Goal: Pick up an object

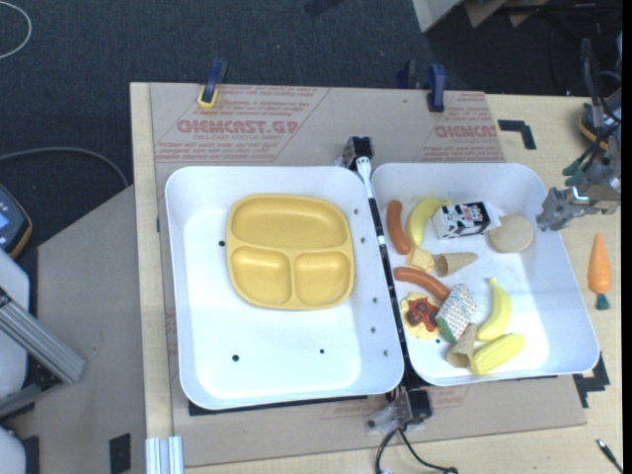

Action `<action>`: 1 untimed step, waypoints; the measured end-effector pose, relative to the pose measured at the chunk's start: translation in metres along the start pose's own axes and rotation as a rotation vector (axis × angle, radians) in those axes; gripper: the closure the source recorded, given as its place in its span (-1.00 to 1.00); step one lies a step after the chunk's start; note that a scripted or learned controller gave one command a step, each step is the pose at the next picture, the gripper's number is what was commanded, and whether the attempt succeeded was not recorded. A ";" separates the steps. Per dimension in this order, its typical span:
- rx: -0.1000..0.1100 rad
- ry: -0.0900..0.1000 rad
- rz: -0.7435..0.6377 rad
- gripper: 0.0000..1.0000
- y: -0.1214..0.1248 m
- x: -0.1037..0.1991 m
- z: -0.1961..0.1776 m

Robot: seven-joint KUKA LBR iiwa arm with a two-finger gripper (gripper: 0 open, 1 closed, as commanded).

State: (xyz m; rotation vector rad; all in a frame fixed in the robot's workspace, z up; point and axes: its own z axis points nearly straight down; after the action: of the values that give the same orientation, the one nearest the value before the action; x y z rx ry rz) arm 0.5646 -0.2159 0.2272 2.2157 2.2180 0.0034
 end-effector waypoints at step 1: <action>0.009 0.006 -0.003 1.00 -0.010 0.049 0.010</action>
State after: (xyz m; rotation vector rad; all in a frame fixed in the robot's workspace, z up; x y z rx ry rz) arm 0.5545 -0.1672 0.2173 2.2196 2.2293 0.0004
